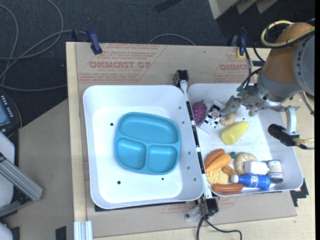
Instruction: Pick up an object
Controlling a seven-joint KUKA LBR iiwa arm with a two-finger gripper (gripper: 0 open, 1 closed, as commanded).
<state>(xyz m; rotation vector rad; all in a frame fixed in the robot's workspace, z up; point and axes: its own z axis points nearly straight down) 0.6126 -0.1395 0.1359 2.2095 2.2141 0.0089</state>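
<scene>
White plastic forms both shallow bins on the worktop [75,134]. Left bin [100,184] holds a blue three-compartment tray [146,142], lying flat near its centre. Right bin [285,159] holds the loose objects. A purple grape-like piece [199,111] lies at the bin's upper left, just beside the dividing wall. A small black-and-white spotted item [213,118] sits next to it. A smooth yellow lemon-shaped piece [234,132] lies near the bin's middle, tilted, with a small tan piece [229,118] just above it. Along the lower edge, clustered and touching: an orange carrot [217,158], a yellow corn piece [218,175], a red-orange sausage [227,187], a pale ring-shaped pastry [244,160], a blue-and-white bottle [254,181] lying on its side, and a small jar [275,169]. The grey arm [280,69] reaches in from the right; the gripper [236,104] hangs over the upper part of the right bin, close above the tan piece. Whether the jaws stand apart or together cannot be told. No object is seen between them.
</scene>
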